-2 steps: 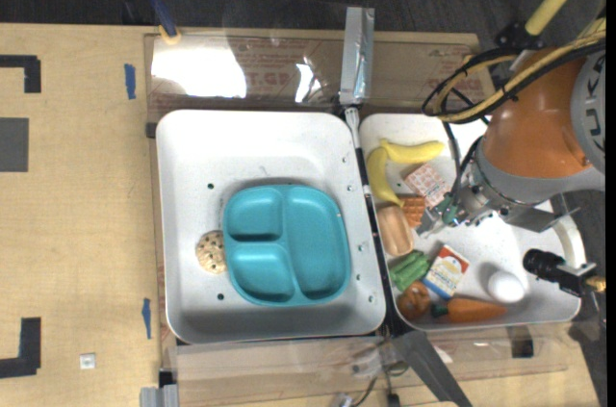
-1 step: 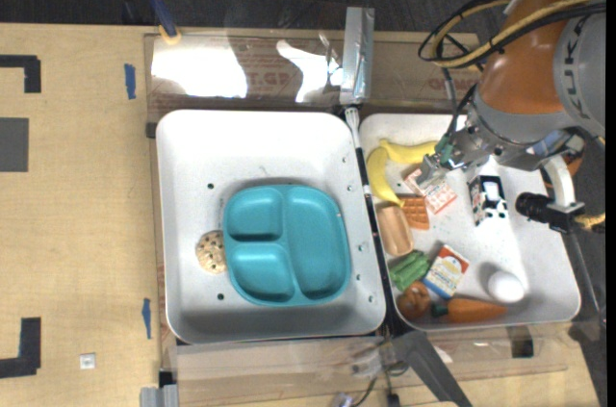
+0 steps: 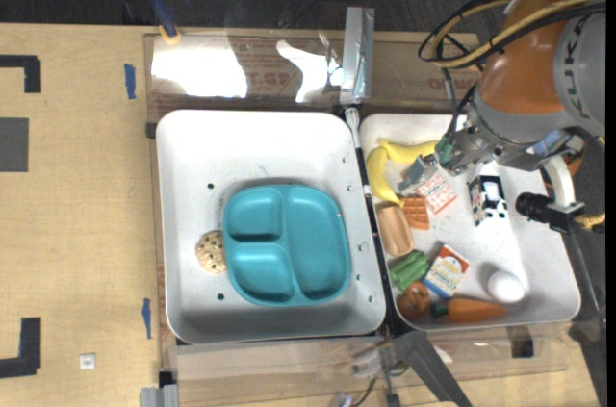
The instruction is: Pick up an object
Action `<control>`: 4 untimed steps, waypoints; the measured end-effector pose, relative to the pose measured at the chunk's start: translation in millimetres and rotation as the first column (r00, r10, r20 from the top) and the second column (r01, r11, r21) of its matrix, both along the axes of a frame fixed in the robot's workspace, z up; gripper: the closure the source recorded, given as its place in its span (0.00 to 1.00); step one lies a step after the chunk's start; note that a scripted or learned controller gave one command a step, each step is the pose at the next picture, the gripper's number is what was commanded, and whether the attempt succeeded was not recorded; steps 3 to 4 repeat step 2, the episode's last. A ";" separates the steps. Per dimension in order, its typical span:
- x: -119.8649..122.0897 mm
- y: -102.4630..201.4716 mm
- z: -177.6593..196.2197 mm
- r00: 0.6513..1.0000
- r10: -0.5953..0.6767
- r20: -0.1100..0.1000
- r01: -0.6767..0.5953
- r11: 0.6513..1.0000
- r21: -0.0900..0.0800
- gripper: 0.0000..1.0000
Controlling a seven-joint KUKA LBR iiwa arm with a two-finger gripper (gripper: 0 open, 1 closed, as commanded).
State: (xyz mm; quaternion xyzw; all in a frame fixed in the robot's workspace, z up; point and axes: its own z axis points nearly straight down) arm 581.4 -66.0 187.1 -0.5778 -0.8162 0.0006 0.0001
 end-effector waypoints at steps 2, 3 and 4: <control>20.4 -40.8 -93.9 0.999 -0.032 0.021 0.032 0.999 -0.005 0.00; 20.4 -40.8 -93.9 0.999 -0.032 0.021 0.032 0.999 -0.005 0.00; 20.4 -40.8 -93.9 0.999 -0.032 0.021 0.032 0.999 -0.005 0.00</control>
